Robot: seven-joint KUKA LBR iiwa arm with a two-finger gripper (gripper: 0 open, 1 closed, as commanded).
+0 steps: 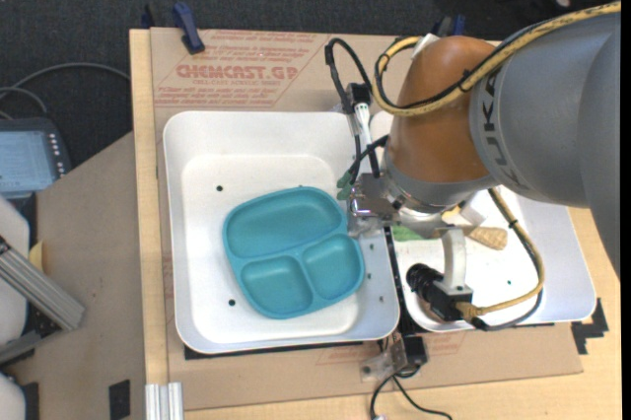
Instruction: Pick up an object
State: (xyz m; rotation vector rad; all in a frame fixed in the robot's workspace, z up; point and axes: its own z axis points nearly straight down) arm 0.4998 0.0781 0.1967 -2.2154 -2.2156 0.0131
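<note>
The teal divided tray (292, 250) looks like smooth plastic with a soft sheen. The left bin (192, 211) is glossy white plastic. The desk (246, 68) is matt brown board with red print. The arm's orange band (439, 117) shines smoothly above matt grey casing.

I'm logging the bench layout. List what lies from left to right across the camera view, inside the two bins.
Left shallow white bin's wall → teal plastic three-compartment plate → grey arm with orange band, above where the bins meet → small tan wedge-shaped object → right white bin's rim.
</note>
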